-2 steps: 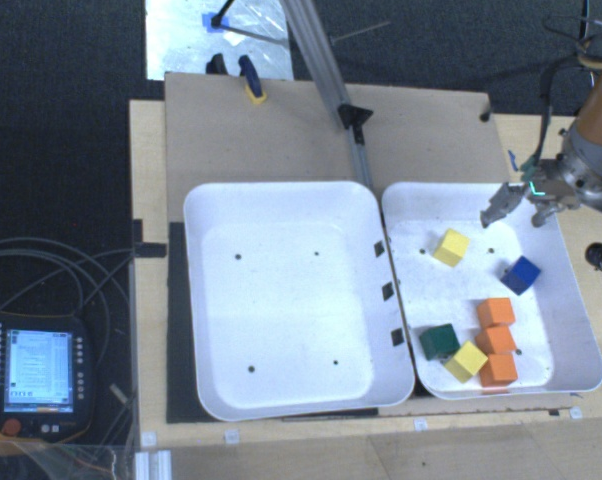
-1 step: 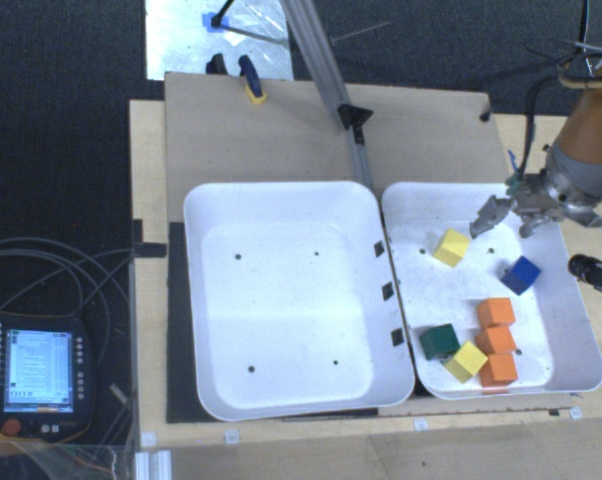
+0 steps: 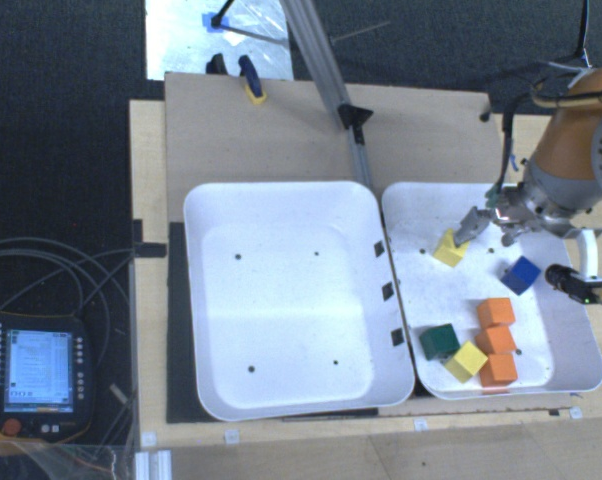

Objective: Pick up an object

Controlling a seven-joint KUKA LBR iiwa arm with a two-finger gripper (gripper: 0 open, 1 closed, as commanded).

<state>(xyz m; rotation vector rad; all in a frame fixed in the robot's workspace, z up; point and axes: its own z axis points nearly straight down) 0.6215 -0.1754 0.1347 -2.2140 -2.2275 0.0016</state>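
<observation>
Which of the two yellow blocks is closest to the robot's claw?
The upper yellow block, right beside the gripper. The other yellow block lies lower down, between the green block and an orange one.

Two shallow white bins sit on the worktop: the left bin (image 3: 281, 298) and the right bin (image 3: 571, 363). The right one holds six blocks: two yellow (image 3: 448, 249) (image 3: 468, 361), one blue (image 3: 521, 275), one green (image 3: 440, 341), and apparently two orange (image 3: 496, 312) (image 3: 498, 368), possibly three stacked close.
</observation>
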